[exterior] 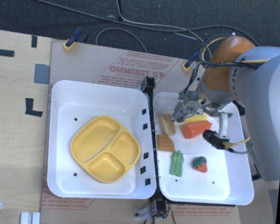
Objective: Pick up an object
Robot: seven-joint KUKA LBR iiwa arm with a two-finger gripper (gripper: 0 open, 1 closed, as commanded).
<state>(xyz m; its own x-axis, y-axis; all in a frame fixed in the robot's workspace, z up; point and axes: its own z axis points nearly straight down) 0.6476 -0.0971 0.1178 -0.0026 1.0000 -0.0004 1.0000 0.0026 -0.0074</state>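
My gripper point(179, 112) is low in the back left part of the right bin point(221, 189). It hangs just above a tan, bread-like piece point(166, 125) and touches or nearly touches its far end. To its right lie an orange-red carrot-like piece point(195, 130) and a yellow piece point(197, 119), partly hidden under the wrist. Nearer the front lie a brown flat piece point(165, 144), a green piece point(176, 163) and a small red piece with a green top point(200, 163).
The left bin point(64, 101) holds a yellow divided plate point(105, 148). A black divider with clips point(150, 135) runs between the bins. The big grey arm point(266, 97) covers the right bin's back right corner. Cables lie behind the bins.
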